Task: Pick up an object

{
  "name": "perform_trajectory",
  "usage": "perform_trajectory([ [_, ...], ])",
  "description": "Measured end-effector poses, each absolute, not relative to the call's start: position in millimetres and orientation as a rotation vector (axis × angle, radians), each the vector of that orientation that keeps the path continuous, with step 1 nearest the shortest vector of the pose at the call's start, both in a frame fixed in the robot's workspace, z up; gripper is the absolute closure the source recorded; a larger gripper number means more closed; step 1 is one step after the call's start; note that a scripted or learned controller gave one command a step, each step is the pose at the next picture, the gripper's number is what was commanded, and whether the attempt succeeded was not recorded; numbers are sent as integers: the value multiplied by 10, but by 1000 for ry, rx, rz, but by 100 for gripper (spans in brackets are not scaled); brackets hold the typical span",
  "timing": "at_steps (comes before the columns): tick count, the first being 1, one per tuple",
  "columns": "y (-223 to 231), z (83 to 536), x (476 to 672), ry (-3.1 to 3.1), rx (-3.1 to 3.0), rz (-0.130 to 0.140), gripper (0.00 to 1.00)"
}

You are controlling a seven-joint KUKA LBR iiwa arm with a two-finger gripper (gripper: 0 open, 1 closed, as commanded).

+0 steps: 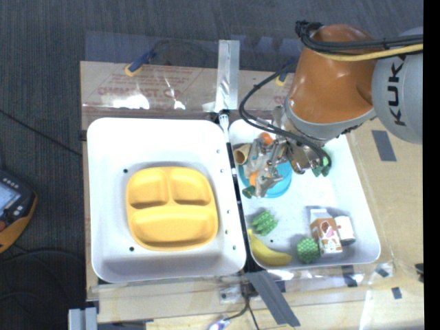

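My gripper hangs below the orange wrist band over the upper part of the right bin. It sits right above a cluster of small toys: a blue round piece, an orange bit and a green piece. The wrist hides much of this cluster. Lower in the same bin lie a yellow banana, two green bumpy toys and a small printed carton.
The left bin holds a yellow divided plate. Cables loop from the wrist over the divider between the bins. Cardboard and tape lie behind the bins, and a dark device sits at the far left edge.
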State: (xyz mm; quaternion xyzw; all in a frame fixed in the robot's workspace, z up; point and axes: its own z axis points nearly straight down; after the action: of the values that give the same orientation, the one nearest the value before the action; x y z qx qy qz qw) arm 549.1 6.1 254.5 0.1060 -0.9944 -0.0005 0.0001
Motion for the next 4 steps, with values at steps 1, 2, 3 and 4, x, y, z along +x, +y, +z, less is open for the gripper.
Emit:
perform_trajectory([
  [1, 194, 2300, 4907, -3135, -155, -1, 100],
  [2, 541, 2063, 4846, -3138, 82, 1, 100],
  [3, 165, 2754, 5315, -3113, 429, 1, 100],
  [4, -273, 1815, 6079, -3095, 529, -1, 100],
])
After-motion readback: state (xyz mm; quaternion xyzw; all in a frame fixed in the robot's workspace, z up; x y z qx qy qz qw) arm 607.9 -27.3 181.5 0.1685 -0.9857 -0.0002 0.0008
